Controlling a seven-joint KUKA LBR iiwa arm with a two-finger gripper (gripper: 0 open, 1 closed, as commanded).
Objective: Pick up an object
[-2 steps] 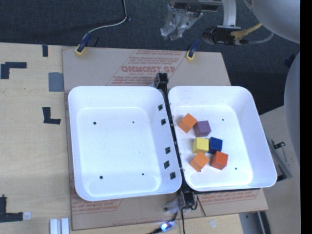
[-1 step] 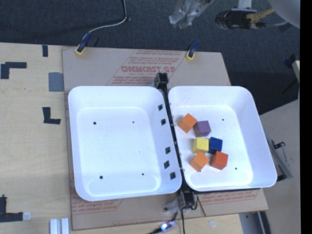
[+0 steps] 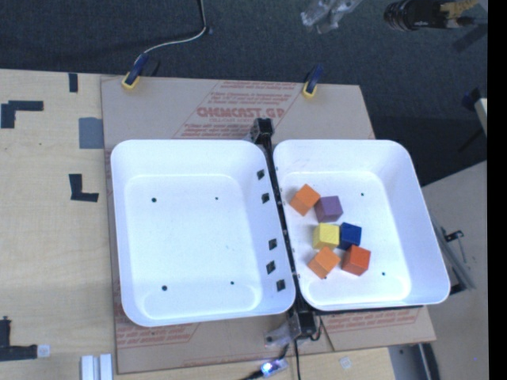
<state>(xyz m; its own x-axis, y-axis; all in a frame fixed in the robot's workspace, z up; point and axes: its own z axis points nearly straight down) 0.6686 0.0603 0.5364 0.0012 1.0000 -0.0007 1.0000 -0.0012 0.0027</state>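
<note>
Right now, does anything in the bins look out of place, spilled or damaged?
Nothing stands out. Six blocks sit clustered in the right bin: two orange, purple, yellow, blue, red. The gripper is far above the bins.

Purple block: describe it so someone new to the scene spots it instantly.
Look in the right-hand white bin, at the cluster of six small blocks near its left wall. The purple block sits in the upper row, just right of an orange block and above the yellow block. It is the only purple one.
</note>
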